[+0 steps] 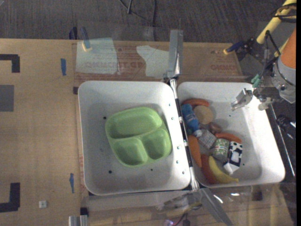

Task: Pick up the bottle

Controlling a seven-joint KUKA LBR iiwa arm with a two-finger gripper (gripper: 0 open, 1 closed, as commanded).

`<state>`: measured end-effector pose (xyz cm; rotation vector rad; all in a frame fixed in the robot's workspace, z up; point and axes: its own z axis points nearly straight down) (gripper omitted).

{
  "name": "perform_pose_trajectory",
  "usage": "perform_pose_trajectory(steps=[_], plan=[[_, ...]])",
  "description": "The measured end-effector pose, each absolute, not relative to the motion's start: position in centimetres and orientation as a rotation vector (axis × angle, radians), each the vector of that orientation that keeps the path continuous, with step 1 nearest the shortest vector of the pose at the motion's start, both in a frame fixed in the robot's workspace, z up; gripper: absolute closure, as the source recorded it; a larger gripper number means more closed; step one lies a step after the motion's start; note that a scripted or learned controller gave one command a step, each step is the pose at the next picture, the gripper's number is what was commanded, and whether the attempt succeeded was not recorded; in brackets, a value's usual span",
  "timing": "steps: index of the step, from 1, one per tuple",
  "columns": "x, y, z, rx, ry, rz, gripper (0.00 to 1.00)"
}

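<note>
The arm (288, 60) is grey with an orange band above the wrist, black cables looping beside a yellow link, and a pale metallic claw (242, 99) of small angular parts.

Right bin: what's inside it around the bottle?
The right bin holds a blue bottle along its left wall, beside a tan round piece, a carrot, a banana and a small can. Whatever lies beneath this pile is covered.
</note>
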<state>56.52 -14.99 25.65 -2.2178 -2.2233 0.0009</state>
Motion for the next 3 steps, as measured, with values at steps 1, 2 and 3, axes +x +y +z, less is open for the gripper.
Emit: perform_pose_trajectory(steps=[1, 2, 3], plan=[[53.0, -10.9, 9.6, -2.573, -1.811, -0.011, 0.0], [53.1, -11.0, 10.6, -2.581, -1.802, -0.021, 1.0], [52.0, -2.9, 18.4, -2.527, -1.866, 0.001, 1.0]])
